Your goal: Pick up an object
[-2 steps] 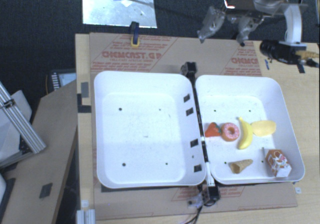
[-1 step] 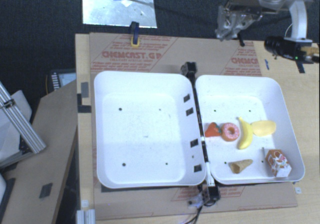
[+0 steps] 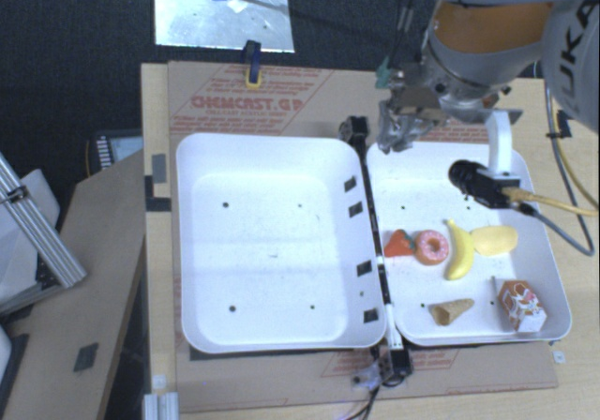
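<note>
Item: my gripper (image 3: 401, 134), poised over the far edge of the right bin (image 3: 553, 263), nothing between its fingers (whether they stand apart or together I cannot tell). Stock, clustered near the bin's middle and front: strawberry (image 3: 400, 244) touching donut (image 3: 432, 247), banana (image 3: 458, 249), pale lemon-like piece (image 3: 493, 240), cone (image 3: 451, 311), small carton (image 3: 520, 305) at the front right corner. Advice to myself: choose a piece standing apart, such as the cone, centre squarely above it, and descend straight; all pieces lie nearer the camera than my gripper.
</note>
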{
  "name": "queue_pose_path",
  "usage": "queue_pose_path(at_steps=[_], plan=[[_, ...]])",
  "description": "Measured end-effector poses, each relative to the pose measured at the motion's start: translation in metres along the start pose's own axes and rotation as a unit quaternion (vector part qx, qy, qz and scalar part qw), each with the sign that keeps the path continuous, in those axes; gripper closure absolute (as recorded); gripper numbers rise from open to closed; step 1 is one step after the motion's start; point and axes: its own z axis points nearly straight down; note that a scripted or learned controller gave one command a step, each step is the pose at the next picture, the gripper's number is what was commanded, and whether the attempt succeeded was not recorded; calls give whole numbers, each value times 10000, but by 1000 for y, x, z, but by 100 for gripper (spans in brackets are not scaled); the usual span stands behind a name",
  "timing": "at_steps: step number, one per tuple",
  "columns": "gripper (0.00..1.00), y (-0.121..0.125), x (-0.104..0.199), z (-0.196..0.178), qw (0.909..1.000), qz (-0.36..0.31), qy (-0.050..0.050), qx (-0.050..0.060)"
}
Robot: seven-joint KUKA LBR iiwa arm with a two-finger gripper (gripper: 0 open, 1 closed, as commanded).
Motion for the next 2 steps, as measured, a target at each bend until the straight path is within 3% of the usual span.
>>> queue_pose_path(at_steps=[1,2], plan=[[100,-61,46,-22,10000,-51,20,-68],[100,-86,36,-8,10000,-3,11,-60]])
